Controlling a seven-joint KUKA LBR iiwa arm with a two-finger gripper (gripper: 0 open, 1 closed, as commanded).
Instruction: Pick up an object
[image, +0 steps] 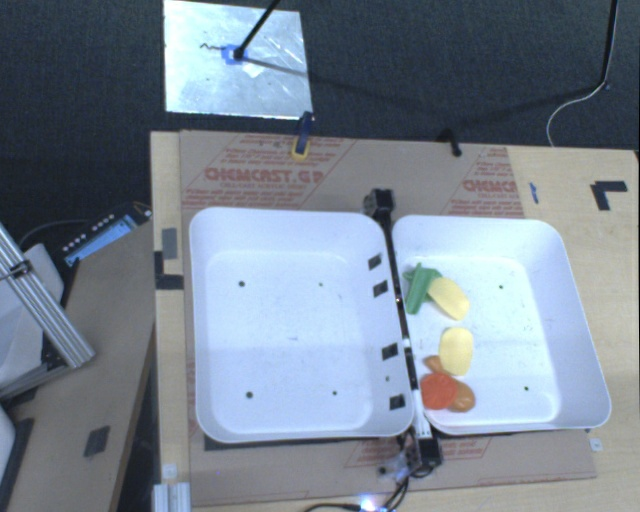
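Item, right bin: we count a cluster of small objects against its left wall.
- Green piece, tilted, touching the upper yellow piece.
- Lower yellow piece, just below those two and apart from them.
- Red piece, near the front left corner, touching a smaller orange piece.

Item, left bin: white floor with a few dark dots.

Item, bench: brown printed board under both bins.

Item, claw: we cannot tell how wide it stands, nor whether it has hold of anything. All objects lie on the bin floor.
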